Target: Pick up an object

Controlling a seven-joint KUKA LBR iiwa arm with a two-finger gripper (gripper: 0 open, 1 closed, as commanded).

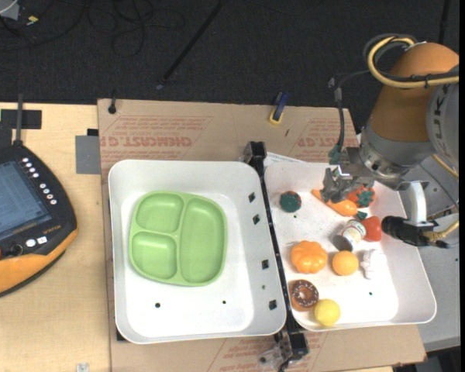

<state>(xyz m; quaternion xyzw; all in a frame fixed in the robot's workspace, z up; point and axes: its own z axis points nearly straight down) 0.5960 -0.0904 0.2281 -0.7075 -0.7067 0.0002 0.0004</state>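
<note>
Toward the upper right of the right bin (418, 304), the gripper (337, 183) hangs low over a toy carrot (342, 205), its dark fingers pointing down just above the carrot's orange body; whether they are spread or closed cannot be told from this slant, and nothing is seen clamped between them. The carrot lies flat with green leaves at its 3 o'clock end. At 9 o'clock from it, a little apart, sits a dark green ball (291, 201). At 5 o'clock lies a small jar (352, 232), tipped on its side, with a red piece (372, 228) touching it. Below the jar rests an orange (344, 263), with a pumpkin (308, 256) just beside it at 9 o'clock and a small white piece (366, 263) at 3 o'clock. Further toward 6 o'clock lie a chocolate doughnut (303, 294) and, touching it, a lemon (327, 311). The grey arm (407, 142) with its orange band comes in from 3 o'clock. The left bin (139, 316) holds a green divided plate (178, 239). Both bins sit on cardboard (186, 134), and a teach pendant (19, 219) lies well apart at 9 o'clock.
</note>
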